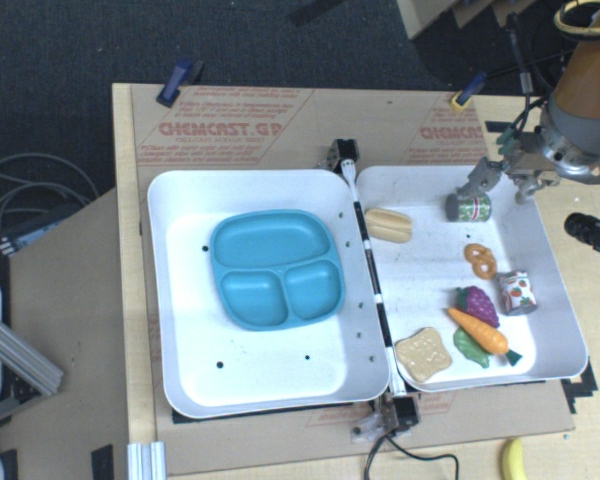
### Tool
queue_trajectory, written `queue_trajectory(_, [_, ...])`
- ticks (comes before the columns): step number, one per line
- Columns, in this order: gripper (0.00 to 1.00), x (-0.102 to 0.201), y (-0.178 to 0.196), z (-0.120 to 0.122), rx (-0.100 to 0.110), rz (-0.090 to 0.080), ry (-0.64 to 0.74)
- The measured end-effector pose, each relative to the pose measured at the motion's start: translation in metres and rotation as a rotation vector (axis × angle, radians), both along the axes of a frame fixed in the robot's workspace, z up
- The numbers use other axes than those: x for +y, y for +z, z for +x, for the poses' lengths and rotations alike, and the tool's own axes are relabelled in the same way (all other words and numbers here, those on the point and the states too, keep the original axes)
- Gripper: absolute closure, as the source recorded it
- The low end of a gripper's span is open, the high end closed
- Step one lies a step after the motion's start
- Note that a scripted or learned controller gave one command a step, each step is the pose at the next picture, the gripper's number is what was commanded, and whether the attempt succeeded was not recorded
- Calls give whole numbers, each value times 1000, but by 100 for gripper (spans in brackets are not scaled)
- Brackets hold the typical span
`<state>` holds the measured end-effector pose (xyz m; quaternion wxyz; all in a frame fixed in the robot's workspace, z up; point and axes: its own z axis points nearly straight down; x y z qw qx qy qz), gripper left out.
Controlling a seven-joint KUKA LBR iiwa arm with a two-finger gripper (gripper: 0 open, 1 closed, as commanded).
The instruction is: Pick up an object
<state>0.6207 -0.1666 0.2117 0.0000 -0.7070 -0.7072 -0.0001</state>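
My gripper [502, 181] hangs over the far right corner of the right bin [554, 268]. Its two fingers stand apart, open, with nothing between them. Just below the left finger lies a small green can [468, 208] on its side. Further objects in this bin: a tan bread roll [388, 225] near the divider, a pretzel [480, 259], a small red-and-white carton [516, 292], purple grapes [477, 305], an orange carrot [478, 331] across a green vegetable [467, 347], and a toast slice [423, 354] at the front.
The left bin [170, 298] holds a blue divided plate [278, 268]. Black clips [344, 153] join the bins at the middle seam. A yellow object [512, 460] lies on the bench at the front right. The arm's grey-and-orange wrist [585, 88] rises at the far right.
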Motion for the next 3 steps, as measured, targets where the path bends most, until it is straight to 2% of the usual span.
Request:
queue_trajectory(1, [0, -24, -113, 41, 4, 0, 0])
queue_trajectory(2, [100, -24, -100, 43, -3, -3, 1])
queue_trajectory(3, [100, 45, -93, 46, 2, 2, 1])
